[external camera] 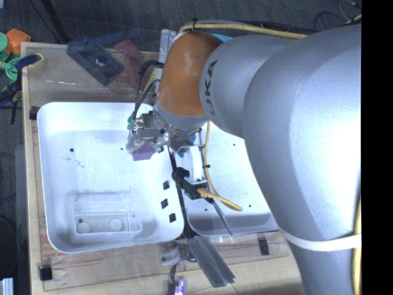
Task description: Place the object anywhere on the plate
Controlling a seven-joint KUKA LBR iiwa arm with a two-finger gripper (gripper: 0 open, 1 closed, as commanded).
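A small purple object [142, 153] shows at the right side of the left white bin [48, 165], directly under the tip of my gripper [145, 141]. The gripper hangs from the orange wrist band over that bin's upper right part, and its body hides how it meets the purple object. A clear, shallow plastic plate [104, 217] with two round marks lies in the left bin's front corner, well apart from the gripper, down and to the left.
The grey arm covers most of the right bin [245, 223]. A yellow cable [224, 200] loops over the divider between the bins. A dark blue item [95, 60] lies on the bench behind the left bin. Coloured toys [9, 54] sit at the far left.
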